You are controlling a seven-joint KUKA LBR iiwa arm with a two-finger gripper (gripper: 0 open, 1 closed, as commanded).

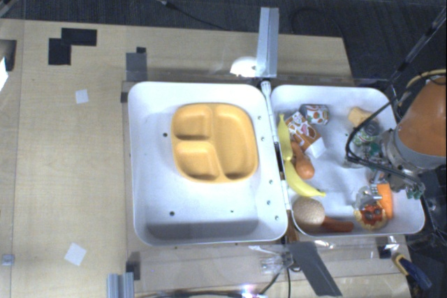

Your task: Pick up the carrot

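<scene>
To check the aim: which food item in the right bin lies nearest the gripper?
The orange carrot, directly under the gripper at the bin's right side. The yellow banana lies further left.

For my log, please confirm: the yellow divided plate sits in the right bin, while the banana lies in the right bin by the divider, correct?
Not quite: the yellow divided plate sits in the left bin, as the camera view shows. The banana does lie in the right bin by the divider.
</scene>
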